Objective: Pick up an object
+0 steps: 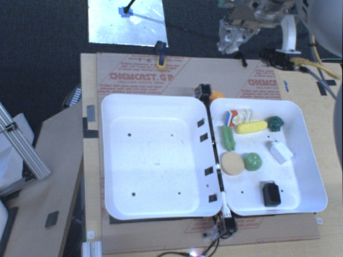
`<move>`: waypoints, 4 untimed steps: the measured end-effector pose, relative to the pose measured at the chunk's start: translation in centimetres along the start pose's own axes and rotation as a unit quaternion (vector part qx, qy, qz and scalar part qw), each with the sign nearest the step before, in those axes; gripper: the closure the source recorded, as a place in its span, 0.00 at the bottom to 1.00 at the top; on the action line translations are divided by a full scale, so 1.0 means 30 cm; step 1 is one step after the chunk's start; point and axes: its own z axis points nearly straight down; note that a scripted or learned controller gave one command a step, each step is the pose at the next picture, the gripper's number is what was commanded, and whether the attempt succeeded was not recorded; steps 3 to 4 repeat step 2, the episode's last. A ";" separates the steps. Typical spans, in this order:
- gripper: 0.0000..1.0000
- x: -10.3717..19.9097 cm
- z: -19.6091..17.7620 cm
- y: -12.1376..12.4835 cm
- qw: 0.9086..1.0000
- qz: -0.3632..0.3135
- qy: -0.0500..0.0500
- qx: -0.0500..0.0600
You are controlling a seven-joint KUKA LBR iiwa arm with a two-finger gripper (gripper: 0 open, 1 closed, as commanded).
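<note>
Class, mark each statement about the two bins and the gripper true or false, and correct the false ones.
1. The yellow corn cob lies in the right bin. True.
2. The gripper hangs over the left bin. False: it is beyond the bins' far edge, above the bench.
3. The green ball touches the tan disc. True.
4. The black block sits at the right bin's far rim. False: it is near the front edge.
5. The gripper holds the corn cob. False: the cob lies in the bin.
</note>
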 end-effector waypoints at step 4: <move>1.00 0.256 1.029 -0.341 1.000 0.003 -0.001 0.018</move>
